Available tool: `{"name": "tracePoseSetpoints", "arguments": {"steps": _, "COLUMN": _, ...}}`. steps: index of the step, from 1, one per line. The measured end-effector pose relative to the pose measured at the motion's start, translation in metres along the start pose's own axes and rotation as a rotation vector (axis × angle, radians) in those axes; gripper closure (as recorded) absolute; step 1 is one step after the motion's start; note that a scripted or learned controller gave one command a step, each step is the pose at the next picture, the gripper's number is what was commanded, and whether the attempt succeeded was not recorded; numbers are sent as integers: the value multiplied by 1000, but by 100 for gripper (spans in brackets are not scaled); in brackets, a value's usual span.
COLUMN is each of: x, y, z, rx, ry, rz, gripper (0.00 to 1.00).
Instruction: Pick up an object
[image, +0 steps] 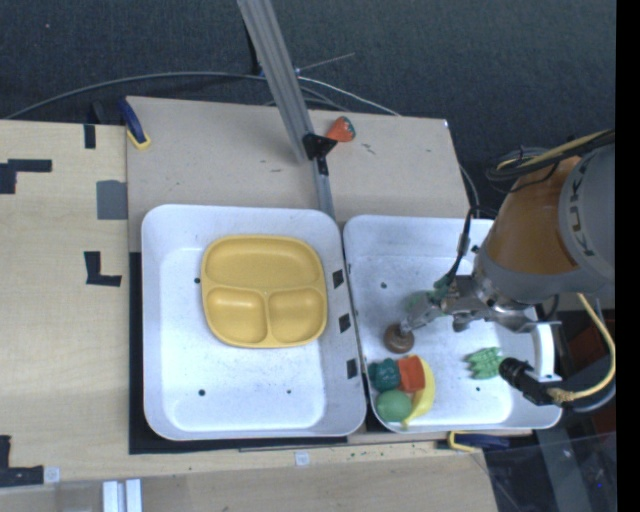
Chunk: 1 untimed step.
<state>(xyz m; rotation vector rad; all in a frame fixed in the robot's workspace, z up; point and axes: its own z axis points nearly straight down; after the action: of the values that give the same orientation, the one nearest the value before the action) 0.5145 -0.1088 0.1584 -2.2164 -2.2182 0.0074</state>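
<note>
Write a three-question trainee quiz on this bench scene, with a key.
1. True or false: the yellow three-compartment plastic plate lies in the right white bin.
2. Which is nearest the end effector? A) small brown round object B) green leafy toy C) yellow plate
3. Fill in: the red, green and yellow toy cluster sits at the right bin's near-____ corner.

Key: 1 false, it lies in the left white bin; 2 A; 3 left.

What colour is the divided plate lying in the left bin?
Yellow. The divided plate shows plainly in the camera view, lying in the left bin.
</note>
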Motion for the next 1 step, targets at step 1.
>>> {"name": "tracePoseSetpoints", "arguments": {"steps": 1, "x": -1, "y": -1, "z": 44, "rx": 0, "ry": 0, "rz": 0, "gripper": 0}}
